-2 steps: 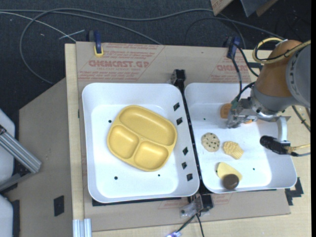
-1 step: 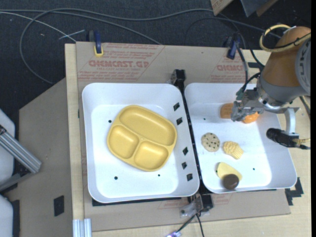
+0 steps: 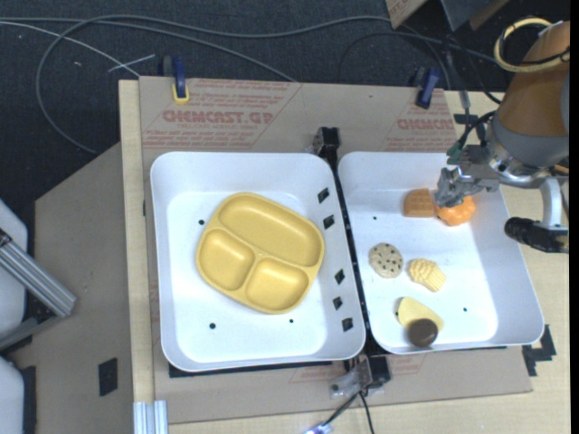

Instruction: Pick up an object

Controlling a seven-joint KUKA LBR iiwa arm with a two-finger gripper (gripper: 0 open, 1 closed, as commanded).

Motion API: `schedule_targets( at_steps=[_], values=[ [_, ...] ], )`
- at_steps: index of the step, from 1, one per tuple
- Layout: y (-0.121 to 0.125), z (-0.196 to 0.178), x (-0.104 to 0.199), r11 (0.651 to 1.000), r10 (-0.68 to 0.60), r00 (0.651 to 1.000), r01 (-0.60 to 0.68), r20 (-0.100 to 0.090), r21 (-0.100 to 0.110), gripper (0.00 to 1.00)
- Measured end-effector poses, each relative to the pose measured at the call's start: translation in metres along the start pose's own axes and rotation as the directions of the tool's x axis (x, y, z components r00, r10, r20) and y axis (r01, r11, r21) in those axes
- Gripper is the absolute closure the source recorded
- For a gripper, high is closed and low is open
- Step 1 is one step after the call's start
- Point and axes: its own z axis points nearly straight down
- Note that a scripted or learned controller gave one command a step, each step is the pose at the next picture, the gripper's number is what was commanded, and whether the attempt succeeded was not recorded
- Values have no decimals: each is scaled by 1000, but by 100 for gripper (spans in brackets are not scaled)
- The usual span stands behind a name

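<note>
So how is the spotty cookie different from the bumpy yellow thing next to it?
The cookie is round and flat, pale tan with dark spots; the bumpy yellow piece is longer, ridged and plain yellow with no spots. The cookie lies nearer the divider between the bins, the yellow piece farther from it. Both rest in the right bin, away from the gripper.

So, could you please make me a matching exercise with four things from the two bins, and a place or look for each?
Things:
1. yellow tray
2. cookie
3. orange piece
4. gripper

Descriptions:
A. round, with dark spots, right bin
B. three compartments, left bin
C. grey, lowered into the right bin's far side
D. right beside the gripper, next to a tan piece

Pairs: 1-B, 2-A, 3-D, 4-C
</note>
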Motion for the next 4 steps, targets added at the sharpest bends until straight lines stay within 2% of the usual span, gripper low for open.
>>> schedule_targets(
  at_steps=[1, 2, 3, 4],
  values=[
    [1, -23, 0, 1000, 0, 1000, 0, 0, 2, 100],
    [-4, -32, 59, 1000, -5, 1000, 5, -4, 7, 100],
    [5, -35, 121, 1000, -6, 1000, 6, -3, 4, 100],
    [-4, -37, 178, 1000, -6, 1000, 6, -4, 8, 100]
  ],
)
